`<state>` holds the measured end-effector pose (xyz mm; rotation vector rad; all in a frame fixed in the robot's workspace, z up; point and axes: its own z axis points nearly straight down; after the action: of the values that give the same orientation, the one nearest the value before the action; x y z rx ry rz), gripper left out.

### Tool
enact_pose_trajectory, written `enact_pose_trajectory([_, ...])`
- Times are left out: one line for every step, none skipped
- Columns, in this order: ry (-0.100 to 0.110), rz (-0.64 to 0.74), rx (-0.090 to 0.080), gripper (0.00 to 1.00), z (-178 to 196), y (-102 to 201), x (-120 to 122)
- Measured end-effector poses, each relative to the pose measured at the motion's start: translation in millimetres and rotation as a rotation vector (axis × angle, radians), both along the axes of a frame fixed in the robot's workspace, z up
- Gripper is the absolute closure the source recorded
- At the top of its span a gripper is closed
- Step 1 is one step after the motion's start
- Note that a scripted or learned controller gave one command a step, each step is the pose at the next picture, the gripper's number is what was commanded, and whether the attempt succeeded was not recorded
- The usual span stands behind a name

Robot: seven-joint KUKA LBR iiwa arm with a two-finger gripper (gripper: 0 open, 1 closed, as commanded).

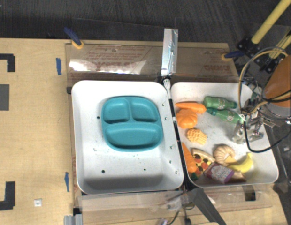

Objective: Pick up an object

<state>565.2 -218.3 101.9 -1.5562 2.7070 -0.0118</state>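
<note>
My gripper (245, 129) hangs low over the right side of the right bin (270, 170), just right of a green bottle (219, 103) and a smaller green item (228, 116). Nothing shows in its grasp. Toy foods lie around the bin: an orange carrot (191, 107), a round orange fruit (187, 120), yellow corn (196, 135), a pizza slice (201, 157), a tan shell-shaped bun (224, 152), a banana (244, 163) and a purple packet (221, 173).
The left bin (89, 163) holds a teal divided plate (131, 123). A metal strip (169, 50) stands behind the wall between the bins. Black cables (251, 78) loop down beside the arm's orange band (281, 78) at the right.
</note>
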Motion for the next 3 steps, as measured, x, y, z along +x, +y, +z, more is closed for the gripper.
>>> enact_pose_trajectory([0.007, -0.153, 0.0, 1.0, 135, 69, 51])
enact_pose_trajectory([0.017, -0.189, 0.004, 1.0, 11, 29, 99])
enact_pose_trajectory([0.009, 0.042, -0.003, 1.0, 22, -4, 104])
